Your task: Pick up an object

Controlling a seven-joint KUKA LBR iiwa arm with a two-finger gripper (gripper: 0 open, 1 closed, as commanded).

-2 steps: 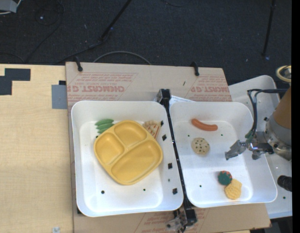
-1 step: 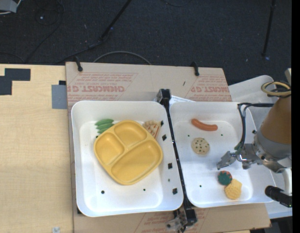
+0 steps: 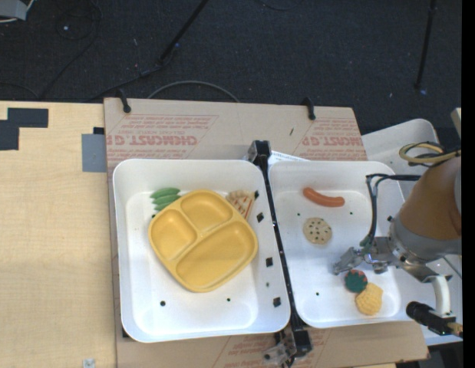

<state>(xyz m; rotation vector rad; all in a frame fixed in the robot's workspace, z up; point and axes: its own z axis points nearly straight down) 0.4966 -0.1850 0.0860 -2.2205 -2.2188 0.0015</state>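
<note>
The gripper [image 3: 352, 263] sits low in the right bin [image 3: 298, 297], just above a small green and red toy [image 3: 355, 281], with a yellow toy like a corn cob [image 3: 368, 300] just beyond that, towards the bin's near right corner. Measured from the green and red toy, a round cookie [image 3: 318, 231] lies up and to the left, and a sausage [image 3: 323, 198] farther up near the far wall.

The risk, as I judge it, is crowding. The green and red toy and the yellow toy lie touching or nearly so, so a descent slightly off centre could push one against the other, or close on an edge and let the piece squirt free. The bin wall close by also leaves little room on that side.

Whether the fingers are spread or pressed together I cannot tell; the metal parts blur into one grey shape. Nothing is visibly held between them.
</note>
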